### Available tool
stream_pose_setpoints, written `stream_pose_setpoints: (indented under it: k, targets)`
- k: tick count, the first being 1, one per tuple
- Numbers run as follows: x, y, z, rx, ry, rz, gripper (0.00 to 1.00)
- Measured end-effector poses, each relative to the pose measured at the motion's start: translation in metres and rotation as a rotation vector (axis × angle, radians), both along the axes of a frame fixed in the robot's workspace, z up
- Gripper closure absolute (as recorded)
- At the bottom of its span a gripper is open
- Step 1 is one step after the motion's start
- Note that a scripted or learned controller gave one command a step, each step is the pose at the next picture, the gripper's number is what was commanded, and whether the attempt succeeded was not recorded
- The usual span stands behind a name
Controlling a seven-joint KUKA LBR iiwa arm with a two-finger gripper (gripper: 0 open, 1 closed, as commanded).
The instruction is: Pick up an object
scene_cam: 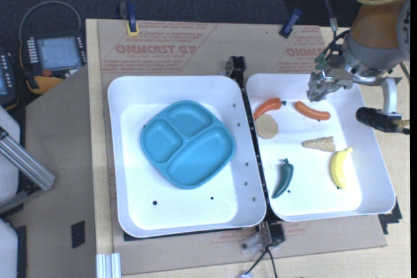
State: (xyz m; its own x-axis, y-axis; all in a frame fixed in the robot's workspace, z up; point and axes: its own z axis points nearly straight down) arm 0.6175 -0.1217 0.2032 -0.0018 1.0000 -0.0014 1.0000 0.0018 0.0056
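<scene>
From my remote station, I see the claw poised in the upper right of the frame, over the far end of the right bin; whether it is open or closed I cannot tell from this slant. Just below it lies an orange-red sausage, with nothing visibly gripped. A second sausage rests near the bin's left wall, touching a round tan cookie. Toward the frame's middle right sit a pale wedge of bread, a yellow banana and a dark green pepper, each apart from the others. The left bin carries a blue divided plate. Both bins sit on the cardboard-covered tabletop.
</scene>
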Motion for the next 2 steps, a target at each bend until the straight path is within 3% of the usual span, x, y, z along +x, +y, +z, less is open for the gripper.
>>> stream_pose_setpoints:
  k: [1,2]
  targets:
    - [-0.008,-0.001,0.059,0.000,-0.002,-0.001,1.00]
    - [0.002,0.047,0.062,0.002,0.002,0.004,1.00]
